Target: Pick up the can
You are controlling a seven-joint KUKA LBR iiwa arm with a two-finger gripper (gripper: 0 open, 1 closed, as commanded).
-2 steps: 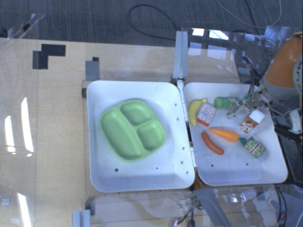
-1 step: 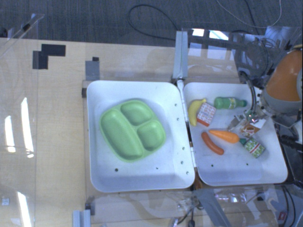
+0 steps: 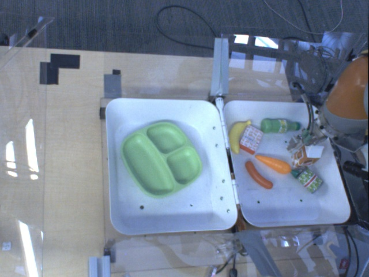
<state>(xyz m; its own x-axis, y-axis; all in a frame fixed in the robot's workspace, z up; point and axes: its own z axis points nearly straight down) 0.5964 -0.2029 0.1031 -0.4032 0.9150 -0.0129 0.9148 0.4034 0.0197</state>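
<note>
**Can pick: not yet lifted, arm at the right bin**

Camera view.

- Arm [image 3: 349, 94]: grey with an orange band, entering from the right and standing over the far right part of the right bin [image 3: 288, 215].
- Gripper [image 3: 307, 138]: low among the objects on the right side of that bin. How wide it stands, and whether it has hold of anything, cannot be told; reflections and clutter mask it.
- Can [image 3: 307, 179]: small, green with a red and white label, lying on its side on the bin floor at the right, just nearer than the gripper. Judged still at rest, so the lift remains to be done.
- Carton [image 3: 307, 153]: brown and white, directly under the gripper and touching or just beside the can; the likeliest obstruction.
- Carrot [image 3: 273, 164] and sausage [image 3: 259, 174]: mid-bin, left of the can, apart from it.
- Green bottle [image 3: 279, 125], banana [image 3: 237, 134], red and white box [image 3: 251, 139]: far half of the bin, well clear.
- Left bin [image 3: 124, 212]: holds a green divided plate [image 3: 162, 158].
</note>
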